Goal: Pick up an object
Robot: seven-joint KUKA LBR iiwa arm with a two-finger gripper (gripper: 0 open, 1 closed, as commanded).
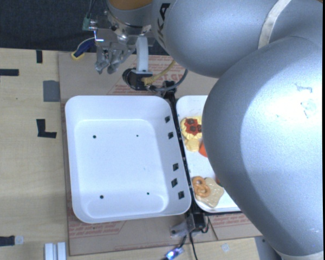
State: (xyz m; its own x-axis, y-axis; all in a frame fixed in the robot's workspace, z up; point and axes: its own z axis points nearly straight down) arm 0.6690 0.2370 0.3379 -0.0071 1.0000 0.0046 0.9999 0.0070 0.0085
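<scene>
**Objects wait in right bin, arm overhead**

Objects [193,133] for picking, yellow and red, with a tan piece [207,190] nearer the camera, lie in the right bin [227,207], mostly hidden beneath the grey arm [260,112]. The left bin [76,145] sits just beside it on brown cardboard [65,80] over a pale wooden bench [16,161]. The gripper [118,61] hangs above the cardboard beyond the left bin; whether its fingers are apart cannot be told.

One fixed camera looks down at a slant on the surface [21,161], close above both bins, the arm [260,118] looming from the right
</scene>
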